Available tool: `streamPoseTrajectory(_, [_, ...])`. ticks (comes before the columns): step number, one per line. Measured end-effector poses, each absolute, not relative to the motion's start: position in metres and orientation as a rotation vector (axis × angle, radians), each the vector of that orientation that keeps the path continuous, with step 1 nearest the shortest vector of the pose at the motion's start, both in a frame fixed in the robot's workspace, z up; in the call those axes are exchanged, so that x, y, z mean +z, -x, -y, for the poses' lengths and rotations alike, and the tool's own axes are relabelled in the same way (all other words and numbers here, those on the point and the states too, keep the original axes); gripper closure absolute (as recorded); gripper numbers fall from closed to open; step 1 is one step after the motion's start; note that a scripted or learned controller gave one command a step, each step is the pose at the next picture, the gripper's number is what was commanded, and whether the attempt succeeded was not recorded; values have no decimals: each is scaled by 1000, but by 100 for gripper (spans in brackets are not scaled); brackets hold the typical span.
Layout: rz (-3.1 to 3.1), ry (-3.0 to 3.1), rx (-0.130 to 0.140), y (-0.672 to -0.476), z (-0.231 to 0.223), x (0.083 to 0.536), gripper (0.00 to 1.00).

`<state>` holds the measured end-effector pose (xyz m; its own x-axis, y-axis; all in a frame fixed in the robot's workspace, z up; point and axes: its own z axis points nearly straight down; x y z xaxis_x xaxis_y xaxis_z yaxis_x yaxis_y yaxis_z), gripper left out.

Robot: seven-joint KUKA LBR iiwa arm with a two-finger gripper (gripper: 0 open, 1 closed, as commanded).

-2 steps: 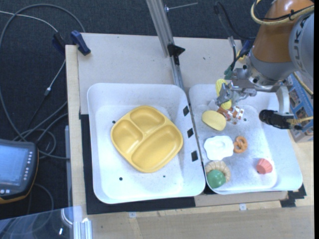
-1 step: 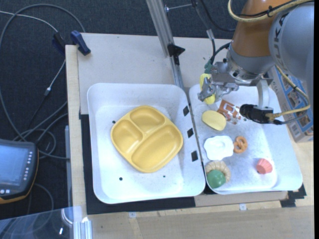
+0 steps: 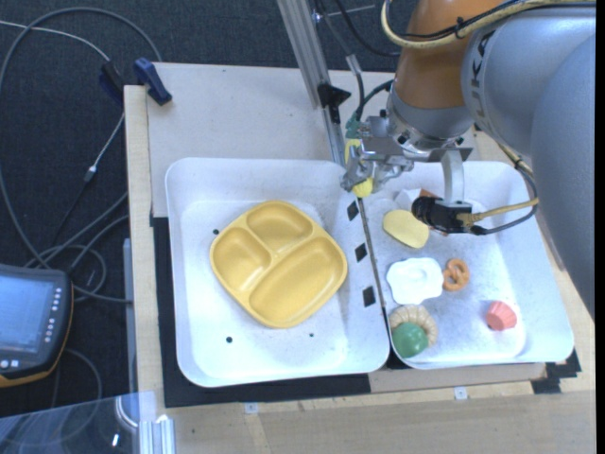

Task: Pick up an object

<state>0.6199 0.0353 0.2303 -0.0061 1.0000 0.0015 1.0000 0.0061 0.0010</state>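
At the back of the right bin (image 3: pixel 558 334), near the divider, the end effector (image 3: pixel 364 176) hangs low; finger state cannot tell, something small and yellow sits at its tip but a grip isn't clear. Nearest pick: yellow piece (image 3: pixel 406 228), just beside it toward the front-right, long axis running left-right with a slight tilt. Further front lie white piece (image 3: pixel 414 279), pretzel (image 3: pixel 456 274), red block (image 3: pixel 501 315), green ball (image 3: pixel 410 340). Arm reaches in from the right, wrist pointing down. Yellow tray (image 3: pixel 278 263) fills the left bin (image 3: pixel 189 348).
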Motion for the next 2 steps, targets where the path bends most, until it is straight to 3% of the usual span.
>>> streamPoseTrajectory(1, [2229,2214,-5,-642,-89,225,100])
streamPoseTrajectory(2, [2224,2220,-1,-642,-85,225,0])
